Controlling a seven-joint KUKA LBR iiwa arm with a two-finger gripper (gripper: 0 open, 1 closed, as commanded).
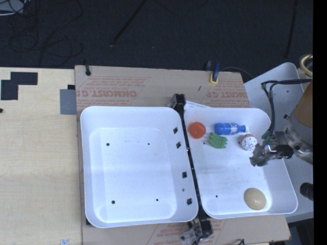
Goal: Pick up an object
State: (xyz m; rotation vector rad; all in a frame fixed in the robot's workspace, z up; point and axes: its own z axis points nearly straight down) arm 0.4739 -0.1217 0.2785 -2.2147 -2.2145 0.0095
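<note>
**Print on the cardboard**

The cardboard sheet (153, 88) under the bins carries red lettering, seen upside down and mirrored from this camera; one strip above the left bin looks like "CHEMCRZT. G P", though the letters are too blurred to be sure; a second strip of the same red print, right of it, stays unreadable.

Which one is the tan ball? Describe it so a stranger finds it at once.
Look in the right bin, the one holding objects. Go to its near right corner, away from the cluster at the far end. The tan ball lies there alone, plain beige, unlike the speckled white ball.
</note>
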